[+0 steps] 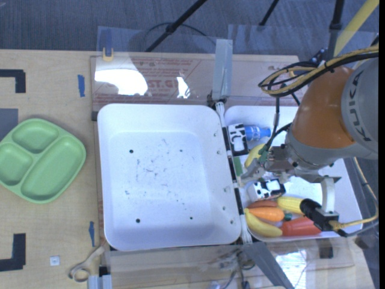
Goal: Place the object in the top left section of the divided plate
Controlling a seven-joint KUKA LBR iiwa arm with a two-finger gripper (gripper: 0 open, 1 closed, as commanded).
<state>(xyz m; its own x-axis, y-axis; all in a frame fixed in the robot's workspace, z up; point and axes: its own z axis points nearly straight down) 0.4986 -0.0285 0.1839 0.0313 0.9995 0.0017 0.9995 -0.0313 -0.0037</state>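
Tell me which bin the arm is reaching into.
The right shallow white bin, crowded with toy food and a bottle; the left white bin beside it holds none of those.

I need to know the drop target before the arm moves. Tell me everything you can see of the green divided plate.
The green divided plate is pale green, looks like matte plastic, and has a rounded outline. Raised ridges split it into three sections: two smaller ones at its top and left, one long one at its lower right. It lies flat on the wooden bench, left of the left white bin and apart from it. Nothing lies in it or touches it.
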